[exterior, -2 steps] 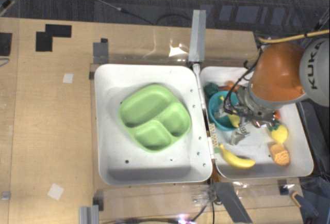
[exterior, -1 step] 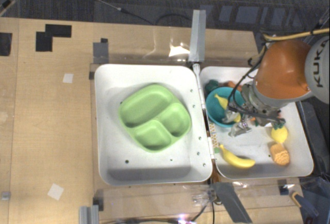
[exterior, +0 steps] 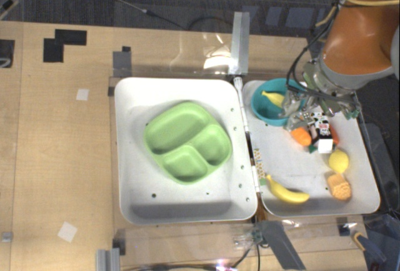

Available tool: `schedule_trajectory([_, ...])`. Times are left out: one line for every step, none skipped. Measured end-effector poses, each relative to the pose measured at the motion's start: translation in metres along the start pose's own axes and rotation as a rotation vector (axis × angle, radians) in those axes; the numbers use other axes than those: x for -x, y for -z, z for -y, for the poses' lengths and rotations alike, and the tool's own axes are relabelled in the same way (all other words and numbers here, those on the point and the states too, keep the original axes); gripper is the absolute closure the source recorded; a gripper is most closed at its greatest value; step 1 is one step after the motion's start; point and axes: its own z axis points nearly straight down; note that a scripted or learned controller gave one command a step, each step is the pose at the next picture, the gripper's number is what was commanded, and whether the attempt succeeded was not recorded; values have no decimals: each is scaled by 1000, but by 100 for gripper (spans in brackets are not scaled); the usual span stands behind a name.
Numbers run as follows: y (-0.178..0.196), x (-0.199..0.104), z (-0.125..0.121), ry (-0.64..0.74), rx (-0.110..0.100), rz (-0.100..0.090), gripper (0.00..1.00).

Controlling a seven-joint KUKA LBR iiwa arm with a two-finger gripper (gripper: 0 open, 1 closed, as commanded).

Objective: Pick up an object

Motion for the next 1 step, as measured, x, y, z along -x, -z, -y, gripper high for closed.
schedule_trajectory([-73, -91, 33, 36, 8, -16, 100])
